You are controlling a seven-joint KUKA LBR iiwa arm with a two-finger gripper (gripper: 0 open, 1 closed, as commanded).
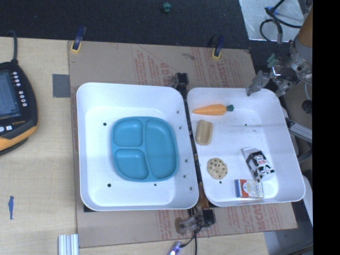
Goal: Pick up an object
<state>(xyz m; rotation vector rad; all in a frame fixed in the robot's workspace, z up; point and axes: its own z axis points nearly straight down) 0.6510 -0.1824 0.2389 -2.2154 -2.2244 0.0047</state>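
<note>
Left bin (87,142): white, shallow; holds one blue three-compartment plate (144,148), lying flat near the middle.

Right bin (281,121): white, shallow, touching the left bin along a shared edge. Contents:
- toy carrot (211,109), orange with a green stem end, lying across the upper left part;
- tan oblong block (204,132), just below the carrot; its nature is hard to make out;
- cookie (217,168), round, speckled, lower left;
- small black-and-white carton (257,163), tilted, to the right of the cookie; its print is too small to read;
- flat red, white and blue packet (248,188), near the bin's lower rim, just below the carton.

Pincer (265,83): above the right bin's upper right corner, well apart from every item; nothing shows between its fingers. Whether they are spread or closed cannot be told, the metal parts blurring together. The arm (304,36) is cut off at the right.

Table (37,195): light wood, with a cardboard sheet (133,62) under both bins, held by two clamps (78,38) at its far edge. A teach pendant (13,105) is cut off at the left.
</note>
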